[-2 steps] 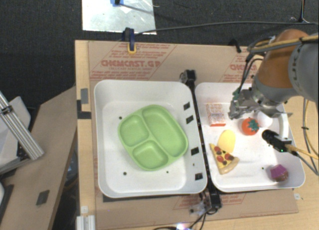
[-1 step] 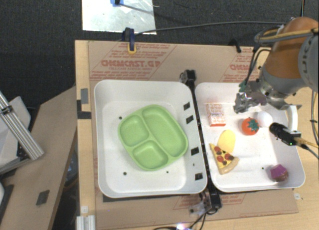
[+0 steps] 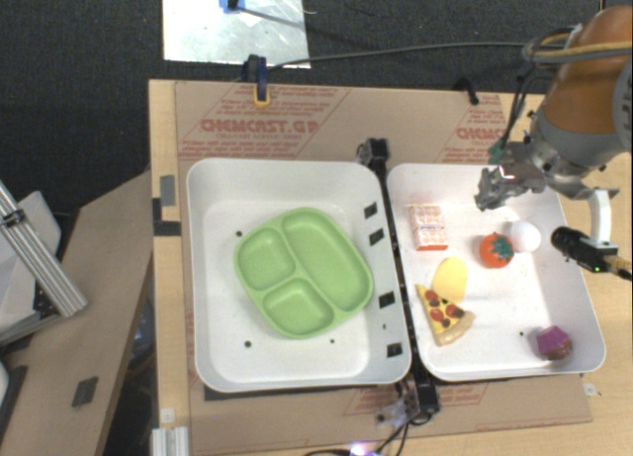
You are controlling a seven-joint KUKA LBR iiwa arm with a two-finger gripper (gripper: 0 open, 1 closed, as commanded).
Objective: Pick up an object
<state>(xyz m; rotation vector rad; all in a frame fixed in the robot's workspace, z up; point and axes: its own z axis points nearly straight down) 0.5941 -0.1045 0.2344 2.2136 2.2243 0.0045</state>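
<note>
This looked like a robotics lab rather than a home. The surface [image 3: 297, 113] was sheeted in printed cardboard, held by a clamp [image 3: 258, 78] far left of the claw [image 3: 492, 190]. Two white bins [image 3: 287, 175] sat left of and beneath the claw, holding toy food [image 3: 443, 312] and a green tray [image 3: 303, 272]. Far left stood what seemed an aluminium frame rail [image 3: 35, 251]; black cloth [image 3: 79, 48] lay behind.

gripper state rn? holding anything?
Gripper: over the right bin's far side, above the white ball and toy tomato. Nothing visibly held. Open or closed: cannot tell.
</note>
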